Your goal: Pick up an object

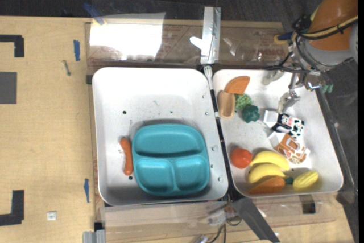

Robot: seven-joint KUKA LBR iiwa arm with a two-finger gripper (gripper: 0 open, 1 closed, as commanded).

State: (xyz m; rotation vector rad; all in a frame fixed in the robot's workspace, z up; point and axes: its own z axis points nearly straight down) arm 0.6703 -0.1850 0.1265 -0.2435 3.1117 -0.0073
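The camera view looks down on a tan desk (45, 139) bearing two white bins side by side. The left bin (151, 91) holds a teal divided tray (169, 158) in its near half, and an orange carrot (127, 155) lies just beside the tray's left edge, along it. The right bin (327, 139) is crowded: a slice of orange (237, 84) sits at its far left corner, a tan bread piece (226, 104) just below it, and green broccoli (247, 108) next to that. Toward the near side lie a red tomato (241, 157), two yellow bananas (268, 164) touching each other, an orange piece (268, 184) under them and a yellow lemon (306, 180) at the near right. Between these groups rest a small white and black box (286, 123) and an orange and white packet (293, 148), touching or nearly so. The arm (333, 20) comes in at the upper right, its orange band above the far right corner of the right bin. The fingers (290, 99) point down over the bin's far right part, just above the white and black box in the picture, and nothing is seen between them; whether they stand wide or narrow I cannot tell, as they are small and blurred.
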